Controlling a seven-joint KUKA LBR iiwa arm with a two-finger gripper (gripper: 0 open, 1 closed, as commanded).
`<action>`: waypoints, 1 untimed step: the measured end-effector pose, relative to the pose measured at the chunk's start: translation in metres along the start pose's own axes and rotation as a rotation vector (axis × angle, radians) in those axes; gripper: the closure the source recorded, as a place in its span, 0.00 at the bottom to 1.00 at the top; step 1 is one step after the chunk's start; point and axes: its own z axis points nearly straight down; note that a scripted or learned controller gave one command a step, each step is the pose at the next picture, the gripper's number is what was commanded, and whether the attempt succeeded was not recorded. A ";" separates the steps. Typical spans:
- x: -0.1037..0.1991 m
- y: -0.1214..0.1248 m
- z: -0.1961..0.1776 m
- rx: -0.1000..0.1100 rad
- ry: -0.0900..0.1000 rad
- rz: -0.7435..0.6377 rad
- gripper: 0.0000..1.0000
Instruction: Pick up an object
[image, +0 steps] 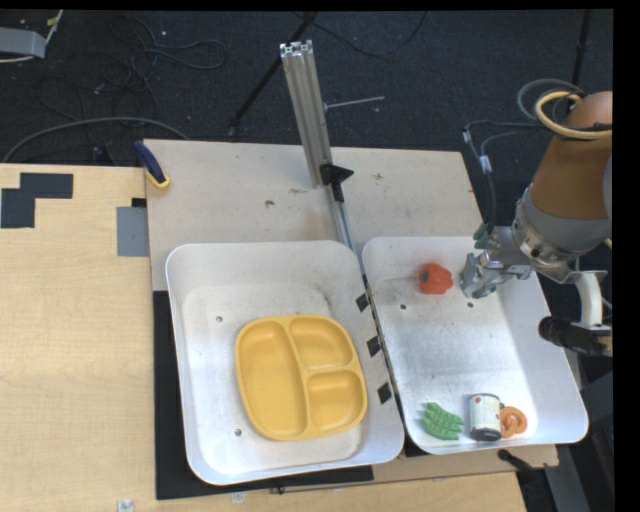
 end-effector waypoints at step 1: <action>0.060 0.000 -0.004 0.001 0.000 -0.001 1.00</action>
